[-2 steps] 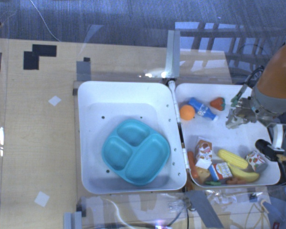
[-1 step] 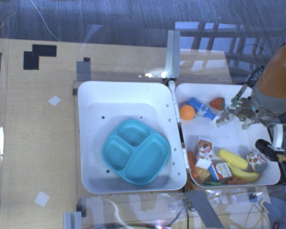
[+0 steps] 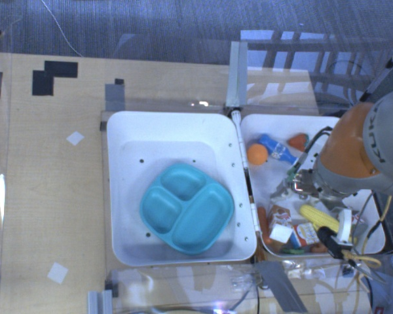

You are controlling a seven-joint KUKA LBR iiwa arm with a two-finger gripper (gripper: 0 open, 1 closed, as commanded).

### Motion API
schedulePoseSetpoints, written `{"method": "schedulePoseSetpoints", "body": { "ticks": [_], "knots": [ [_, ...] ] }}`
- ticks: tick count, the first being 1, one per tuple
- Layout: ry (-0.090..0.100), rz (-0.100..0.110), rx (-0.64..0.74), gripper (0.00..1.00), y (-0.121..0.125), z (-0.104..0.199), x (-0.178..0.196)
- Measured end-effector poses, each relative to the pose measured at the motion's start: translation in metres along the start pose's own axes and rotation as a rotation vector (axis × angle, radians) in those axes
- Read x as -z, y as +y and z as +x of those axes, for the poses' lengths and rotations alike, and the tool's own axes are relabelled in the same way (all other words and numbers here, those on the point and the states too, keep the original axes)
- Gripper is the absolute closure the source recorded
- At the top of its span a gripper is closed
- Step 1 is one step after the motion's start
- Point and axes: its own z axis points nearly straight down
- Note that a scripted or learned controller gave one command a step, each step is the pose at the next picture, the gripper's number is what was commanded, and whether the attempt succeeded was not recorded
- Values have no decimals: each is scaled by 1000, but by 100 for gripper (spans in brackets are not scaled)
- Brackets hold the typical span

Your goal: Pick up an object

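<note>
From above, the gripper (image 3: 300,183) hangs low over the middle of the right bin (image 3: 373,244); whether it is clenched or released, I cannot tell. A blue bottle (image 3: 277,148) lies near the bin's far edge, long axis slanting from far-left to near-right. An orange ball (image 3: 257,154) touches its left side. A yellow corn cob (image 3: 319,217) lies toward the near edge. The left bin (image 3: 121,175) carries a teal divided plate (image 3: 187,207).

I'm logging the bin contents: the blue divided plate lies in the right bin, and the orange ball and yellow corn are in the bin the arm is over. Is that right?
Not quite. The camera view shows the blue divided plate in the left bin, not the right one. The rest holds: the orange ball and yellow corn are in the right bin, where the arm reaches in.
</note>
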Motion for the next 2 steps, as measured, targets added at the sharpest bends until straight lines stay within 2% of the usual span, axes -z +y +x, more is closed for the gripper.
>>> {"method": "schedulePoseSetpoints", "body": {
  "ticks": [1,2],
  "knots": [
    [0,0,0,0,0,0,0],
    [-3,-2,3,0,-18,-42,0]
  ]
}}
